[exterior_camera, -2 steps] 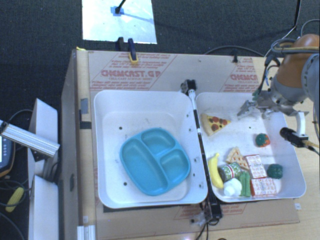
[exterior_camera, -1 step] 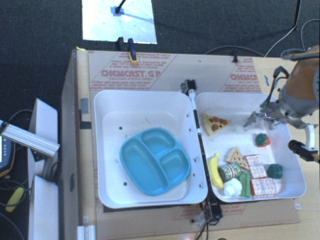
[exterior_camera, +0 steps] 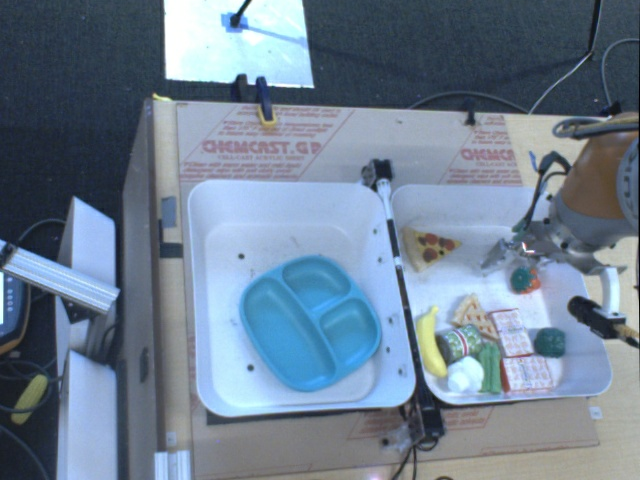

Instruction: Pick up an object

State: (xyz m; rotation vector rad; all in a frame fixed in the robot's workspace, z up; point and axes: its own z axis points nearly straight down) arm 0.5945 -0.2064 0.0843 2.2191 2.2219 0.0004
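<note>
In the right-hand bin [exterior_camera: 590,363], the gripper [exterior_camera: 512,256] is reaching in from the right and hanging low near the upper right area of the floor; whether it is open or closed cannot be told at this distance, and nothing is showing itself as held. A small green and orange object [exterior_camera: 524,280] is lying just below and slightly right of the tool, near it, though contact cannot be confirmed; this is appearing to be the nearest candidate for picking. The pizza slice [exterior_camera: 430,248] is lying well to the left of the tool; the banana [exterior_camera: 430,342], the green can [exterior_camera: 460,345], the red and white cartons [exterior_camera: 515,346] and the dark green ball [exterior_camera: 549,342] are crowding together along the lower part of the same bin. The left bin [exterior_camera: 215,298] is bearing a blue divided tray [exterior_camera: 310,320]. Risks, in my judgement: the small object is sitting off the tool's line, so a straight descent is likely to be closing on nothing or nudging it aside; its rounded form is likely to be slipping from a partial pinch; a shift toward the cluster is risking a catch on two items at once.
</note>
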